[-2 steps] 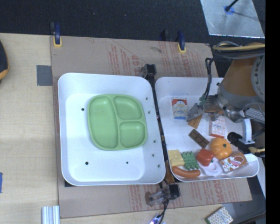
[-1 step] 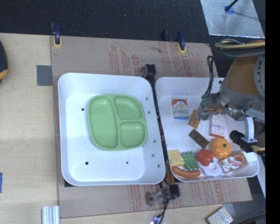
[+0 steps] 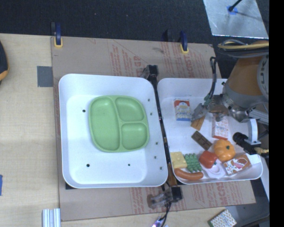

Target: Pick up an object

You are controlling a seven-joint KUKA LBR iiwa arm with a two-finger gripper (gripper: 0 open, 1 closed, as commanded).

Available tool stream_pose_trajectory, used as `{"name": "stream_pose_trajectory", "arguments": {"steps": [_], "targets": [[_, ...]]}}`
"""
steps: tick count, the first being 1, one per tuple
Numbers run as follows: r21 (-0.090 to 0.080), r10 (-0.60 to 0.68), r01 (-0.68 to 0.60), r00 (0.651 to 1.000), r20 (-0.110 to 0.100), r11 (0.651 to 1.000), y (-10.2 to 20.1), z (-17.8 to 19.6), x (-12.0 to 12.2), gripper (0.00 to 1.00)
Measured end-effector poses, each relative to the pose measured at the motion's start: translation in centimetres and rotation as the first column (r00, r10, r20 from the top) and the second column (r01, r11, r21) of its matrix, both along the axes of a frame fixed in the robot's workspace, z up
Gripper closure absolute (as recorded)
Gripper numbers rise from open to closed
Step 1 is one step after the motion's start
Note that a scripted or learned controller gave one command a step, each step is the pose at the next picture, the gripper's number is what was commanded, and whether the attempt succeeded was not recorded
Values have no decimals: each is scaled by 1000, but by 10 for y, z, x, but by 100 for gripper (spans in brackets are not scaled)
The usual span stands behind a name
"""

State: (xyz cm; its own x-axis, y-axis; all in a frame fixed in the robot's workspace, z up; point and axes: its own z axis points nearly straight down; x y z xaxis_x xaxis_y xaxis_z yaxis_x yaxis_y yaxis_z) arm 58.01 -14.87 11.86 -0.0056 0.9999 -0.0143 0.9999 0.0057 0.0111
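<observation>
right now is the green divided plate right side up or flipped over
Right side up: the green divided plate lies flat in the left bin, its three compartments facing up.

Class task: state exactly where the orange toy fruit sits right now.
The orange toy fruit lies in the right bin, toward its near right corner, beside the red toy.

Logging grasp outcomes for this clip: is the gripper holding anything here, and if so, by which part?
Cannot be told. The gripper hangs low over the right bin, just above a small brown item and beside the red-and-white carton, but nothing shows between its tips.
</observation>
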Motion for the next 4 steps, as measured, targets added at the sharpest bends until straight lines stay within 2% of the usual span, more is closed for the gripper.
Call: {"name": "stream_pose_trajectory", "arguments": {"steps": [1,2,3,4], "targets": [[17,-3,4,1000,-22,1000,28,-29,-52,0],[13,-2,2,1000,-17,1000,25,-16,-48,100],[16,8,-8,1000,1,1000,98,79,27,100],[15,2,-2,1000,-12,1000,141,100,17,100]]}}
